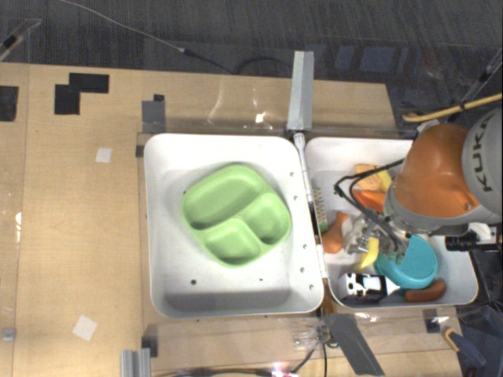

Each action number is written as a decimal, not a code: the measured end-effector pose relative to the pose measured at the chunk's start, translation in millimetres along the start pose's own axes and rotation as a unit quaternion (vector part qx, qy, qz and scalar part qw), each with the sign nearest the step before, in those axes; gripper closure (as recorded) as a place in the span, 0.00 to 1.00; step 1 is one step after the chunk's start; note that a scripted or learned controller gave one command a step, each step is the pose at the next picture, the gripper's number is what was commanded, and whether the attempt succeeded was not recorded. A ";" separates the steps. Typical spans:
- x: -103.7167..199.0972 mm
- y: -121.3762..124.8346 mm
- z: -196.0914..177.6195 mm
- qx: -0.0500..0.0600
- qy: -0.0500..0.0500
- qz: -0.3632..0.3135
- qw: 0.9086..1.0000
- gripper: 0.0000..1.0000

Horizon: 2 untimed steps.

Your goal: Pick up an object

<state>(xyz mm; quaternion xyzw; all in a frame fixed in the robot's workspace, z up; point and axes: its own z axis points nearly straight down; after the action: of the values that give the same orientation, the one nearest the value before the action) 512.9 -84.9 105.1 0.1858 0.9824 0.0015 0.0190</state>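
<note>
On my feed the wooden table (71, 234) carries two white bins. The left bin (165, 210) holds a green divided plate (236, 213). My end effector (376, 238) sits low in the right bin (330, 163), among a teal bowl (413, 264), a yellow piece (368, 251) and an orange piece (335, 239).

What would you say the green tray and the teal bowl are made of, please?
Green tray: probably moulded plastic, matte, with even colour, soft rounded dividers and no sharp glints. Teal bowl: likely plastic too, smooth, uniform colour and a faint sheen; partly hidden by the arm, so less certain.
</note>
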 end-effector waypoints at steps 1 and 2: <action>0.3 0.1 0.3 0.000 0.000 0.000 1.000 0.00; 15.1 -8.4 11.9 0.001 0.004 0.063 0.998 0.00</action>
<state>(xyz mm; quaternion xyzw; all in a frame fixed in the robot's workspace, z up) 496.2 -87.2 92.5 0.2476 0.9687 0.0021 0.0147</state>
